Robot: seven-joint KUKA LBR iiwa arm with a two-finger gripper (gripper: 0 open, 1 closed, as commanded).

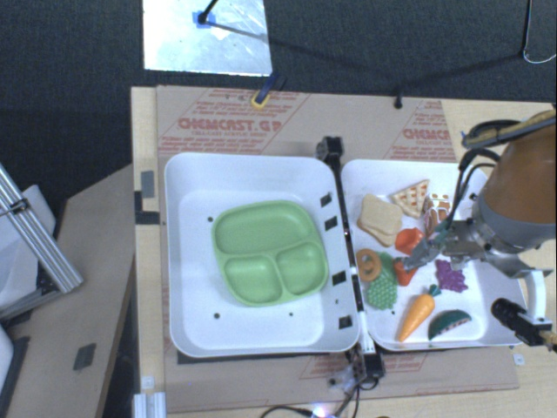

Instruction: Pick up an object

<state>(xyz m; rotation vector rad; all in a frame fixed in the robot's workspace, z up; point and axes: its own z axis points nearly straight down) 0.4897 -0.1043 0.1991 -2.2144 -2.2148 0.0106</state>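
Tomato [409, 239], red and small, sits in the right bin [383, 171] among toy foods; likely light, rigid, slippery plastic, best pinched across its middle; tool [424, 252] beside it, grip state unclear.

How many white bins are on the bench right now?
2. The left bin holds a green divided plate. The right bin holds toy food, with the gripper low over it; the arm may hide some pieces.

Even overhead light, soft focus (slightly grainy)
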